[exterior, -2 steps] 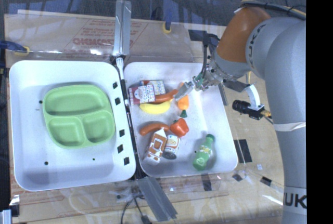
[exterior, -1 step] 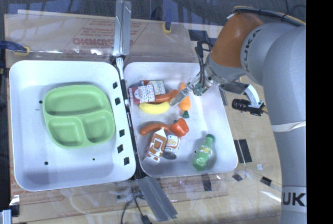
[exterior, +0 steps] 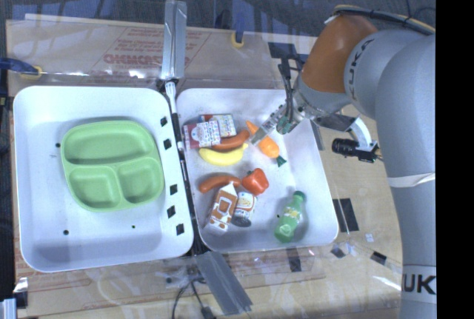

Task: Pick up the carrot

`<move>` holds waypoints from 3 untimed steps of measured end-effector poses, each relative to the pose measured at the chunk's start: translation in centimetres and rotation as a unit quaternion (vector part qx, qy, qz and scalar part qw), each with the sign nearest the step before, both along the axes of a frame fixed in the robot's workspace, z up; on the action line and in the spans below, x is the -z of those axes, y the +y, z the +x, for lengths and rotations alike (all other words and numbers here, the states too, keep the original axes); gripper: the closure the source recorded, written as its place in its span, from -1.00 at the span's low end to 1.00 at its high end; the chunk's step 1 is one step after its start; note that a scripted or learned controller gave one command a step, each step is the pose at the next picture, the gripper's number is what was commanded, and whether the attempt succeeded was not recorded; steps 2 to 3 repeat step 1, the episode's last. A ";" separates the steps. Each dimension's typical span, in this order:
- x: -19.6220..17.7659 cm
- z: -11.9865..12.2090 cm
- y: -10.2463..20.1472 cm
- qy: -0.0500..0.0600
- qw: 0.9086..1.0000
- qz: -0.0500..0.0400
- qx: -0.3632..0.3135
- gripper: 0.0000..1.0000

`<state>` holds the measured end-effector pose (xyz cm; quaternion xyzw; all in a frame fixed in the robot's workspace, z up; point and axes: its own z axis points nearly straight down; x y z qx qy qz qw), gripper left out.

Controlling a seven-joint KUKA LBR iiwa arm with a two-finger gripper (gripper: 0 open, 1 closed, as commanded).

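Nearest to me, at six o'clock in the right bin (exterior: 320,184), I am seeing a green bottle (exterior: 289,217) lying tilted, and just at its nine o'clock a small carton (exterior: 222,207) beside a little can (exterior: 243,209). Moving farther in, a red pepper (exterior: 256,180) is sitting against a sausage (exterior: 215,181), with a banana (exterior: 222,155) above them and a second sausage (exterior: 231,140) beside a labelled packet (exterior: 212,130). The carrot (exterior: 268,147) is lying at the bin's centre, toward three o'clock. The end effector (exterior: 282,121) is hovering just at the carrot's one o'clock; I cannot tell how its fingers are standing. At nine o'clock, the left bin (exterior: 37,184) is holding a green divided plate (exterior: 112,164).
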<state>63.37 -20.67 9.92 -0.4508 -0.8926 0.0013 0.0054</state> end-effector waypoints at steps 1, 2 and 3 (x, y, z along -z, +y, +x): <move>-12.1 1.1 8.1 -0.004 1.000 -0.001 -0.011 1.00; -12.1 1.1 8.1 -0.004 1.000 -0.001 -0.011 1.00; -12.1 1.1 8.1 -0.004 1.000 -0.001 -0.011 1.00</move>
